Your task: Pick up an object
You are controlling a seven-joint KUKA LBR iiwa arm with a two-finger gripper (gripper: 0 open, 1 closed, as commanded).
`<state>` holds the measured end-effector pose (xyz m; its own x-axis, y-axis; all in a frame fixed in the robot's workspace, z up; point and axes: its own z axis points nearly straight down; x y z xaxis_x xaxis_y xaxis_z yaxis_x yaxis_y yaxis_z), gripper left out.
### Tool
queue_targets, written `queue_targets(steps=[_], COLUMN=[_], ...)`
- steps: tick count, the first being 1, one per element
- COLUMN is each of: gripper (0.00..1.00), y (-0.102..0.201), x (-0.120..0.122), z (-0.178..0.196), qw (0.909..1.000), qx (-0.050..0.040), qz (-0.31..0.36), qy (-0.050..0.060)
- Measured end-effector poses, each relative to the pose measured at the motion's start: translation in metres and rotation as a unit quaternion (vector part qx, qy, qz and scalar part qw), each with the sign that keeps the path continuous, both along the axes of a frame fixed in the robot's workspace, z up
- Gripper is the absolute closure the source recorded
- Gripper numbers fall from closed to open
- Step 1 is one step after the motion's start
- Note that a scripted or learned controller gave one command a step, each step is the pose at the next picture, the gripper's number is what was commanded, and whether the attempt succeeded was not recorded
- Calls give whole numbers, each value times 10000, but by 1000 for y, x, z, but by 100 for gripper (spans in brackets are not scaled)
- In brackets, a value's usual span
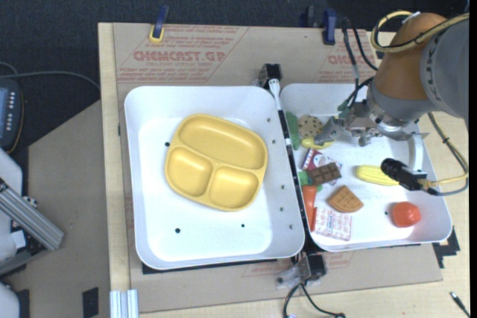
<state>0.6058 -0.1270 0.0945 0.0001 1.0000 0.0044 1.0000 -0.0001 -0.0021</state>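
- A speckled round cookie (311, 126) is lying in the upper left part of the right bin (373, 229), and it is the item sitting closest to the gripper (344, 127).
- The gripper is hanging just to the right of that cookie. Its own body is hiding its tip, so I cannot tell whether it is spread wide or closed narrow, or whether it is gripping anything.
- A green piece (292, 129) is resting just left of the cookie, against the bin's left wall.
- Below the cookie, a small red-and-white wrapper (313, 159) and a brown chocolate bar (325, 174) are lying close together, seemingly touching.
- An orange carrot (309, 203) is lying lengthwise along the left wall, just under the chocolate bar.
- A waffle piece (345, 199) is sitting just right of the carrot, and a red-and-white packet (332, 224) is lying below it near the front wall.
- A yellow banana-like piece (371, 175) is lying near the bin's middle, below the gripper.
- A red tomato (405, 214) is sitting alone by the lower right corner, apart from the crowded left side.
- The grey arm with its orange band (406, 63) is reaching in over the bin's upper right, covering that corner.
- The left bin (149, 182) is holding a yellow divided plate (216, 161).
- Both bins are resting on a brown board (186, 48), with a yellow clamp (157, 30) and a blue clamp (328, 24) at its far edge.
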Motion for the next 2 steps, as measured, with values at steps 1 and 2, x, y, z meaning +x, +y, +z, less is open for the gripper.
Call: queue_targets(steps=[1, 2], gripper=[100, 100], y=[-1, -5], x=[2, -4], z=[15, 73], qw=[10000, 10000], qx=[-17, -33], qz=[1, -4], qy=[-47, -44])
